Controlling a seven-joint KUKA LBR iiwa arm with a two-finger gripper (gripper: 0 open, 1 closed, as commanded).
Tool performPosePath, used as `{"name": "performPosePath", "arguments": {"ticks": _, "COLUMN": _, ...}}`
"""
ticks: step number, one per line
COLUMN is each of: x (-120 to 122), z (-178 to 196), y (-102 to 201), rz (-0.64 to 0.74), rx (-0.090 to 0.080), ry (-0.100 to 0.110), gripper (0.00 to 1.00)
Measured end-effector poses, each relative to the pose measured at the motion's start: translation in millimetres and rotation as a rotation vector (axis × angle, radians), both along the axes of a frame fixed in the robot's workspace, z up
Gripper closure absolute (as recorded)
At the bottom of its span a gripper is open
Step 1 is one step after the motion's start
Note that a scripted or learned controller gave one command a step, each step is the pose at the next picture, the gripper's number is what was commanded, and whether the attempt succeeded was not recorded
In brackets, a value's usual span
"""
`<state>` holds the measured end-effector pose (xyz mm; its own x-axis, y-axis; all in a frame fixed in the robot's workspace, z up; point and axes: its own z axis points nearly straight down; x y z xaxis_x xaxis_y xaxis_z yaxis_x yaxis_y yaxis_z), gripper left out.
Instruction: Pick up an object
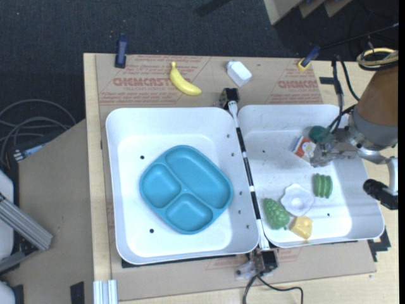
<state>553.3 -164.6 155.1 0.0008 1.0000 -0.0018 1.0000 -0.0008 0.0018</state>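
Nearest to the camera, along the front wall of the right bin (354, 233), stand a green bumpy toy (276, 213), a white flower-shaped piece (297, 200) and a yellow block (302, 227). Left of them, in the left bin (126, 138), lies a blue divided plate (184, 188). Further right and higher, a small red-and-white packet (303, 147) lies just at the left of the gripper (321, 155), so close that it seems to touch the tips. It looks flat and light, a little tilted. A dark green round thing (317, 133) sits just above. I cannot tell whether the fingers are spread or pressed. A green ribbed piece (323, 186) lies below the gripper, apart from it.
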Motion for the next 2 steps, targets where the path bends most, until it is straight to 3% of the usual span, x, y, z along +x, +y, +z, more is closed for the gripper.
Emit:
{"name": "performPosePath", "arguments": {"ticks": 1, "x": 57.7, "z": 23.7, "y": -41.7, "rz": 0.001, "rx": 0.000, "ry": -0.001, "gripper": 1.00}}
{"name": "performPosePath", "arguments": {"ticks": 2, "x": 98.0, "z": 18.9, "y": -46.3, "rz": 0.003, "rx": 0.000, "ry": 0.000, "gripper": 1.00}}
